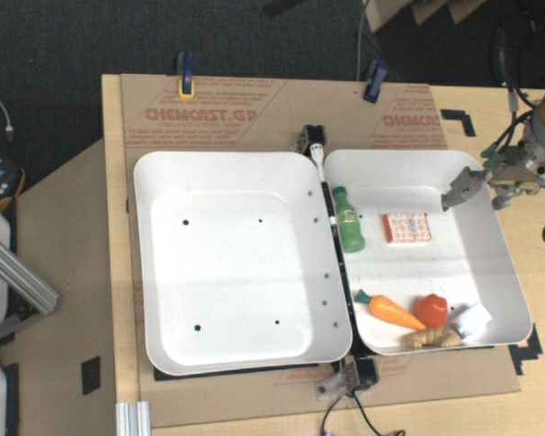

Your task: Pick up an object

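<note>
The arm came in from the right edge of the camera view, high on that side, and little of it showed beyond the wrist end. The gripper (480, 192) hung at the arm's left tip, grey and metallic, pointing leftward and slightly down. Its fingers (457, 192) were spread, one grey finger angled out to the lower left, the other shorter and nearer the wrist at the right. Nothing sat between them. Cables looped up and away behind the wrist toward the top right.

Single fixed camera above bench (254, 107), looking down aslant on both bins (227, 262).
</note>
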Motion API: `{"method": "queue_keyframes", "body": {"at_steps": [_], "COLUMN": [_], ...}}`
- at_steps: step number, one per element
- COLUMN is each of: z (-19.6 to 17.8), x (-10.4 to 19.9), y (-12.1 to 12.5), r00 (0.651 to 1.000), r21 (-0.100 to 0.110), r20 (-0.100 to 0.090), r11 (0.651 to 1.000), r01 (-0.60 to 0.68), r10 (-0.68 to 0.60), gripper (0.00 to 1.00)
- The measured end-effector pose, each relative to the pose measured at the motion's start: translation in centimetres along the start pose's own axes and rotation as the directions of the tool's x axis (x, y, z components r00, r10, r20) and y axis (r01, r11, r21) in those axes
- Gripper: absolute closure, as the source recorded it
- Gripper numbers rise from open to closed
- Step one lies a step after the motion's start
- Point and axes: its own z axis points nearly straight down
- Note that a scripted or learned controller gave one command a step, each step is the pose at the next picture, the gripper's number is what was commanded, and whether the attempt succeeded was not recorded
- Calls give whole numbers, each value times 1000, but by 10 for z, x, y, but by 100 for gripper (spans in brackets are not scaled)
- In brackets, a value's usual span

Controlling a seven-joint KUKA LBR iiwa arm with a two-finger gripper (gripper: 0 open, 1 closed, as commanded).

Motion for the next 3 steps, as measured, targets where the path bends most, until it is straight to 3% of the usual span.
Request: {"method": "queue_keyframes", "body": {"at_steps": [1, 2, 3], "z": [139, 152, 151], "x": [-40, 12, 8], "y": [26, 90, 87], "r00": [1000, 1000, 1000], "r21": [7, -5, -1], "r20": [-8, -1, 1], "r11": [1000, 1000, 1000], "r01": [-1, 7, 1], "r10": [1, -7, -1], "gripper": [0, 0, 0]}}
